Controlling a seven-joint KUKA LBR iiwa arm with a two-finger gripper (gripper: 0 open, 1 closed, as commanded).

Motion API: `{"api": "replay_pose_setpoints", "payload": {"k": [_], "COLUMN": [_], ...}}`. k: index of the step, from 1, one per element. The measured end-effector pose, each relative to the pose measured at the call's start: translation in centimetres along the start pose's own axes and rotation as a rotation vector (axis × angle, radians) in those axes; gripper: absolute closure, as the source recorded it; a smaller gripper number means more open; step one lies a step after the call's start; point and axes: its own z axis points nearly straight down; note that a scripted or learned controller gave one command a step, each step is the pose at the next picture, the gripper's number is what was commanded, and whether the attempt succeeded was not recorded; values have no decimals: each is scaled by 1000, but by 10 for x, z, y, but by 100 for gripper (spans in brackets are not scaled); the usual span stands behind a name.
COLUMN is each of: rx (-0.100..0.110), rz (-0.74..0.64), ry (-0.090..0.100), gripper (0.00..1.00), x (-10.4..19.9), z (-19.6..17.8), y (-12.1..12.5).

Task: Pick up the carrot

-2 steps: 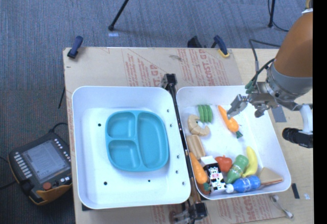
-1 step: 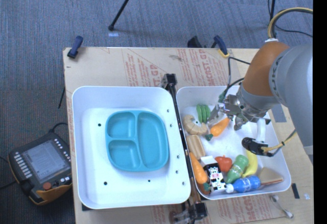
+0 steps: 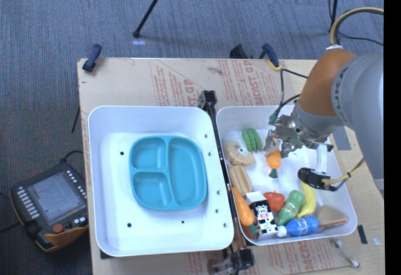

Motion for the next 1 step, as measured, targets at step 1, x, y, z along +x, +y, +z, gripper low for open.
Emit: {"api": "replay_pose_setpoints", "payload": {"k": [1], "rx": [-9], "rz": [219], "ry": [-2], "gripper": [100], "x": [37], "z": [-106], "y": [-1]}}
